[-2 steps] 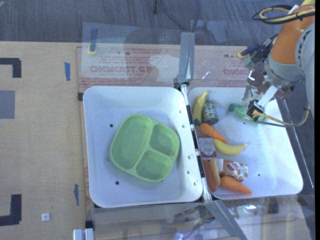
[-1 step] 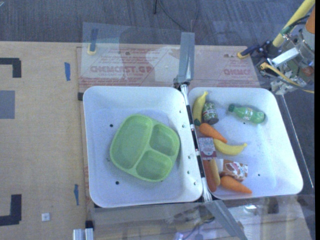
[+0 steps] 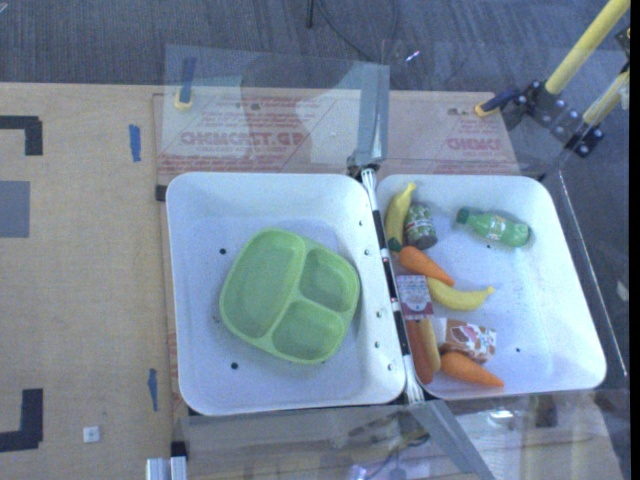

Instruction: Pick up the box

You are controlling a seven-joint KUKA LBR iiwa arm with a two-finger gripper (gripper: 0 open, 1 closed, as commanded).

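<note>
Green was what you saw first: a three-part plate [image 3: 290, 296] lay alone in the left bin [image 3: 200, 208]. Your box [image 3: 470, 340], small, white and red, sat in the right bin [image 3: 560, 298] near its front edge, just behind an orange carrot [image 3: 470, 369] and just in front of a yellow banana [image 3: 460, 294]. Along the divider you had another banana [image 3: 399, 215], a dark can [image 3: 420, 226], a second carrot [image 3: 425, 265] and a red-and-white packet [image 3: 413, 293]. A green bottle [image 3: 493, 227] lay toward the back. How wide the gripper stood, or whether it held anything, you could not tell.
</note>
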